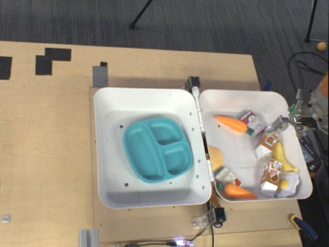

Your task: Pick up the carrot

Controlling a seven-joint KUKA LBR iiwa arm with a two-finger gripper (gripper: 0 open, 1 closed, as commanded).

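Two orange carrots lie in the right bin [241, 98]. One carrot [231, 123] rests near the bin's upper middle, its green end touching a small red and white carton [253, 121]. The other carrot [239, 191] lies at the front rim, next to a small printed box [225, 176]. My gripper [286, 120] hangs over the bin's right side, to the right of the upper carrot and apart from it, with the carton between them. The arm [320, 101] comes in from the right edge.
A teal divided plate [157, 149] sits in the left bin [110, 138]. The right bin also holds a banana [282, 156], brown cartons [267, 140] [271, 172], a white object [289, 183] and a yellow piece [216, 155] by the divider.
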